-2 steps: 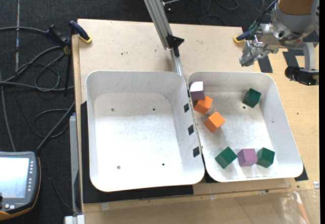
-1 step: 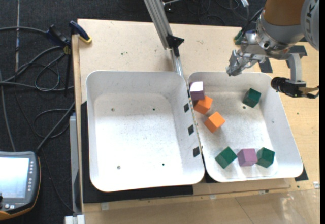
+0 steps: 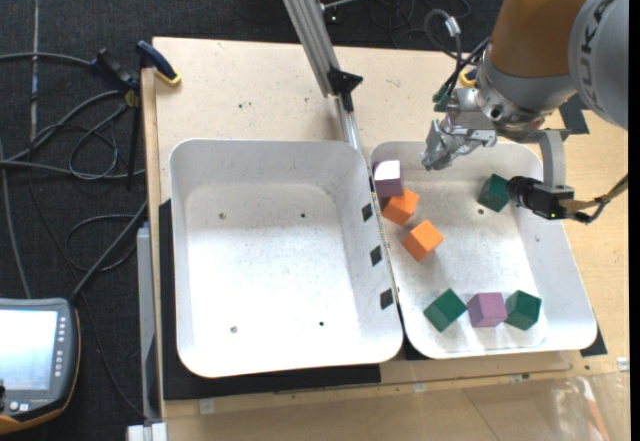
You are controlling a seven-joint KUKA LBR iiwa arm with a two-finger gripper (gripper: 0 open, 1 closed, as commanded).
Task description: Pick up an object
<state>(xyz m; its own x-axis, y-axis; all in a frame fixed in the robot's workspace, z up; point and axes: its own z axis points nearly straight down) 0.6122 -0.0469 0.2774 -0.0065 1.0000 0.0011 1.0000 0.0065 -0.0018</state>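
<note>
1. Nearest me, a green cube (image 3: 445,310), a purple cube (image 3: 487,308) and another green cube (image 3: 523,309) sat in a row along the right bin's (image 3: 560,279) front edge.
2. The gripper (image 3: 441,152) hung over that bin's far end, nothing between its fingers; whether they were apart, I couldn't tell.
3. The white-topped block (image 3: 387,175) lay just left of it and slightly nearer me, squarish, no long axis.

We read only part of the maker's name, the letters "KU", running down the grey robot arm (image 3: 610,39) just right of its orange band (image 3: 545,4).
</note>
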